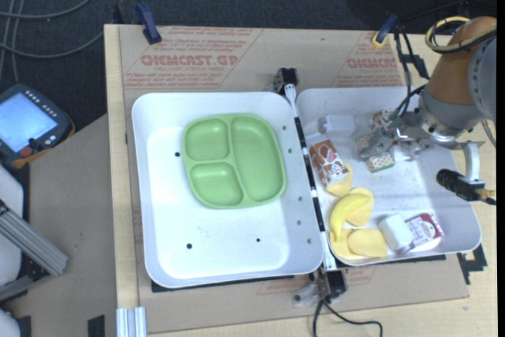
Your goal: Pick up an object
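The camera view looked down on two white bins set side by side on a bench, and the right bin (470,237) served as the landmark. To its left, touching along the shared edge, sat the left bin (158,193), with a green divided plate (234,160) lying flat in its upper middle. The arm (461,79) reached in over the right bin's upper right corner, its orange band above the wrist. The gripper (382,143) was low over the right bin's upper middle, its metal fingers spread a little apart, and a small tan block (382,162) lay just below the tips, on the bin floor and not seen between them. Near the bin's upper left lay a clear cup (338,124) on its side. Below that, along the left wall, was a brown and white packet (329,160). Lower still, a banana (352,211) curved beside the left wall, with a yellow piece (368,242) just beneath it by the front rim. A white and red packet (410,231) lay near the front rim, just right of the yellow piece.
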### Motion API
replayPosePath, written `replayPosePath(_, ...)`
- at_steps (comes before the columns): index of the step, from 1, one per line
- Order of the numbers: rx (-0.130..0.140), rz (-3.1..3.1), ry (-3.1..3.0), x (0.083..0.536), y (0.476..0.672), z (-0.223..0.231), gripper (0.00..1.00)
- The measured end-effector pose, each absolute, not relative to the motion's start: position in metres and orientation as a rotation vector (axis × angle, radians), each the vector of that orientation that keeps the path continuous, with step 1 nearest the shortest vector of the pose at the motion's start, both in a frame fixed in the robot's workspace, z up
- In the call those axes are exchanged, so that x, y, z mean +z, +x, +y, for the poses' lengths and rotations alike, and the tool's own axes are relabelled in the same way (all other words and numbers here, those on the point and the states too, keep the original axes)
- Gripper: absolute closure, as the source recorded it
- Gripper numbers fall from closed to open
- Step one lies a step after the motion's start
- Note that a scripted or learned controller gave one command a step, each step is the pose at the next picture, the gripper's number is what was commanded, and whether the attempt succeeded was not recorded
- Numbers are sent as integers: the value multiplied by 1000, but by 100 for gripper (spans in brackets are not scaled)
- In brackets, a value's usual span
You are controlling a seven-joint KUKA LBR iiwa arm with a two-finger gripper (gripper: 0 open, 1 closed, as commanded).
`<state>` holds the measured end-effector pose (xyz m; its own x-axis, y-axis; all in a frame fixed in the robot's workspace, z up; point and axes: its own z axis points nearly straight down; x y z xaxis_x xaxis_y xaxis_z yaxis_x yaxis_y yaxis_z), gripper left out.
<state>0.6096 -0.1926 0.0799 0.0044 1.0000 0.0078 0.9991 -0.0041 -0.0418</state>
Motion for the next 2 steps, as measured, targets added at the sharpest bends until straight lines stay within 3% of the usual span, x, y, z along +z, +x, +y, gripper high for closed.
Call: replayPosePath(2, 85, -2158, -2204, 78, 625, -185, 0)
